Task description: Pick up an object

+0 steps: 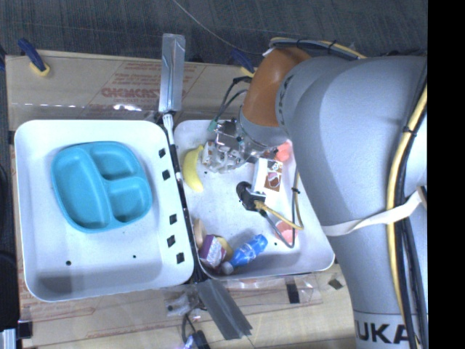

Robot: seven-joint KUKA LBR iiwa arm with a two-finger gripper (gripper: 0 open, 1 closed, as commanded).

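Grey arm is reaching into the right bin (309, 257); approach step, nothing lifted.
Gripper (218, 153) is hovering at frame centre, just beside the yellow banana (192, 169) near the divider; opening cannot be judged. Next move calls for descending squarely over the banana.

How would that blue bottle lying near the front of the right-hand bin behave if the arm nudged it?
The blue bottle lies on its side, so it would probably roll rather than tip. It looks like thin plastic, likely light and a bit slippery. Neighbours such as the purple packet crowd it, which may stop the roll.
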